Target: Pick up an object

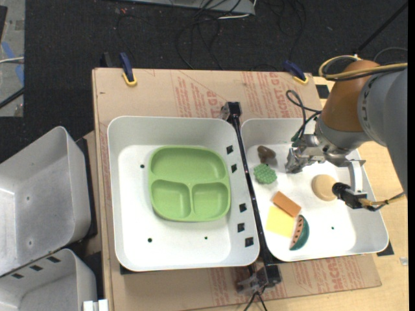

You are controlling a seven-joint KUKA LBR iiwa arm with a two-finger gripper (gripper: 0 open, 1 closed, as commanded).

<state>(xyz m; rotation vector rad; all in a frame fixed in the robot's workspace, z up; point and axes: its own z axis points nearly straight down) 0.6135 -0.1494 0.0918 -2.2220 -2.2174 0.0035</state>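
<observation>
Objects for picking are found in the right bin (pixel 363 238), which lies on the counter (pixel 168 83) beside the left bin (pixel 123 173). Six items are distributed over the right bin's floor. A small brown object (pixel 266 152) is located near the far left corner. A green knobbly object (pixel 264 173) is positioned just in front of it, close to the divider between the bins. An orange block (pixel 286 204) is placed nearer the middle, touching or overlapping a yellow block (pixel 279 223) on its near side. A watermelon-slice toy (pixel 299 232), with red flesh and a green rind, is set just beside the yellow block on the right. A round tan object (pixel 323 186) is located towards the right side of the bin.

The left bin is occupied by a green divided plate (pixel 189 183) with three compartments, placed roughly at its centre.

The arm (pixel 369 105) is extended in from the right, with its orange band visible above the wrist. The hand (pixel 296 162) is positioned low over the far part of the right bin, between the brown object and the tan object and apart from both. Nothing is seen between its fingers. Whether the fingers are apart or together cannot be told from this angle.

Two further white bins (pixel 39 193) are seen off the counter at the left.
</observation>
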